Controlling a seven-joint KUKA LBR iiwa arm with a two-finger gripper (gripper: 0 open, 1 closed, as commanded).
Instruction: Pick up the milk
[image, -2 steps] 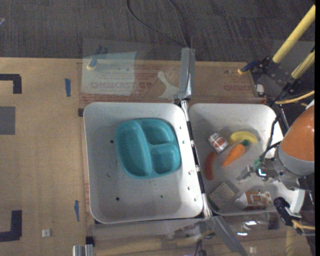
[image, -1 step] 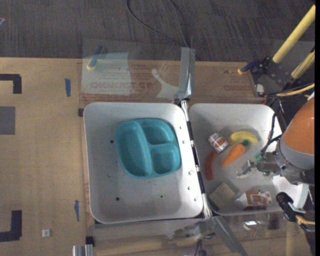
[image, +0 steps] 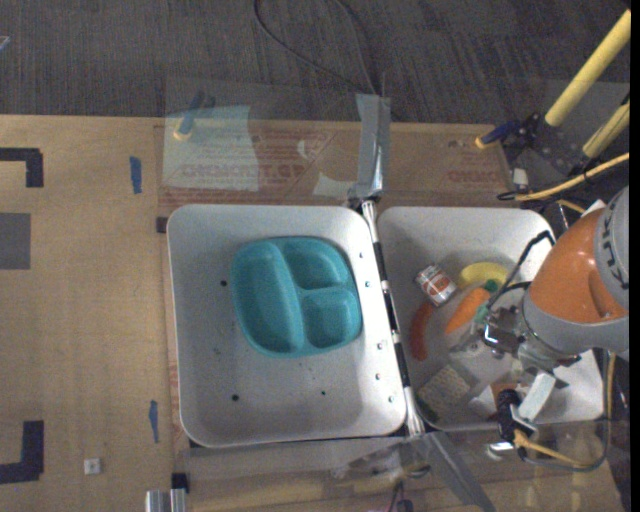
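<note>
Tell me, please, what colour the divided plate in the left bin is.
Teal, seen in the camera view: the divided plastic plate.

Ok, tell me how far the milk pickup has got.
Nothing looks done: the small red-and-white container, probably the milk, lies in the right bin beside the banana. In hand: the gripper is over that bin, next to the carrot. Left: reach the milk, grasp, lift.

bins: smooth white plastic, slight sheen
tray: teal plastic, matt
bench: pale wood, matt
arm: glossy orange and grey casing
floor: grey carpet, rough
</note>
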